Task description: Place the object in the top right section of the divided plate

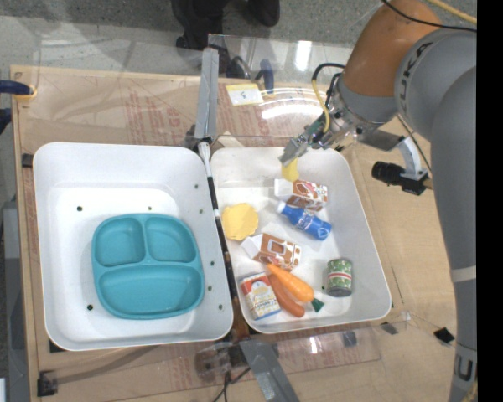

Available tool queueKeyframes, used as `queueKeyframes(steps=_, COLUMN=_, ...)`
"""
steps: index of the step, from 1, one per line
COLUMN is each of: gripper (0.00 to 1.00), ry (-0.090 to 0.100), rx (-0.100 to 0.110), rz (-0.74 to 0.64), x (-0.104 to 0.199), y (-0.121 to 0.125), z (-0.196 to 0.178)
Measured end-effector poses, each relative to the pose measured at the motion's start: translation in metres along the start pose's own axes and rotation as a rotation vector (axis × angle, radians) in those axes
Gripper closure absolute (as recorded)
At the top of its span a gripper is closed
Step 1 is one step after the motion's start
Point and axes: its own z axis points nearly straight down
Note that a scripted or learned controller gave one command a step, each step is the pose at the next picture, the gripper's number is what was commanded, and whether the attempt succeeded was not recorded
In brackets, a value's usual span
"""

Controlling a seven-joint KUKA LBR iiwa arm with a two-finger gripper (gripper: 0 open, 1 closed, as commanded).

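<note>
1. Yellow piece [291,172] — small, at the far end of the right bin [365,233], directly under the tip of the gripper [292,157] and seemingly touching it. Probably the thing to be moved, judging by where the arm has gone.
2. Gripper tilted down from the right, reaching over the bin's far rim. Whether clenched on the piece or released cannot be told; tip and piece overlap at this slant, so no claim of a hold.
3. Divided plate [147,291] flat in the left bin [117,153], well apart from the gripper, with the ridge between the bins in the way. Two small sections along its far side and one large section nearer the camera; the top right section [169,239] bare and closest to the ridge, which suits a short carry.
4. Clutter just beside the piece — a small carton [310,194] and a blue bottle [306,220]; farther on, a flat yellow lump [240,220], a carrot [289,285] and a green can [339,276]. Likely reason for the steep approach: less chance of nudging neighbours.
5. Task hardly begun, by the look of it: piece not yet over the plate.
</note>
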Motion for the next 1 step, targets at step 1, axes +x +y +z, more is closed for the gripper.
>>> queueKeyframes(steps=1, gripper=1.0, ry=0.0, rx=-0.001, rz=-0.311, x=0.0895, y=0.0188, z=-0.0618)
